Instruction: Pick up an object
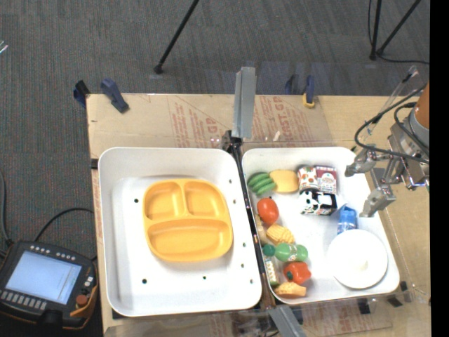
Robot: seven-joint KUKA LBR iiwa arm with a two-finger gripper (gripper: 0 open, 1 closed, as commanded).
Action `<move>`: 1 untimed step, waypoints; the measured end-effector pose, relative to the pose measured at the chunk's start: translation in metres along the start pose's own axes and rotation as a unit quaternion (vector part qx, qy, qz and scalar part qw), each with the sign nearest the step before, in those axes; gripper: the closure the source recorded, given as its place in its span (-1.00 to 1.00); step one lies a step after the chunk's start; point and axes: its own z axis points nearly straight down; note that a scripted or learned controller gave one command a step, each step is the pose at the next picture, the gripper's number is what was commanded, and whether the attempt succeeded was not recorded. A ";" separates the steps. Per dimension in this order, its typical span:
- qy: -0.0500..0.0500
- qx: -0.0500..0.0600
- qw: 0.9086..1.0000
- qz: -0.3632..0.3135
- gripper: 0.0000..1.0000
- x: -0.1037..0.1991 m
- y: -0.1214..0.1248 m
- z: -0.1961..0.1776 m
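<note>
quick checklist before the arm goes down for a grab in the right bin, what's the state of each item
1. Pincer free of any load: ok, nothing sits between its fingers.
2. Pincer open for a grab: ok, the two fingers stand apart.
3. Pincer over a target: not ok, it hangs above the right bin's right rim; the blue object lies nearest.
4. Room around the blue object: not ok, it touches the white plate.
5. Toy food along the left wall: not ok, pieces are packed together.
6. Left bin's yellow tray out of the path: ok.
</note>
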 end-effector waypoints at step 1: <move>0.000 0.000 1.000 -0.027 -1.00 -0.036 -0.028 0.149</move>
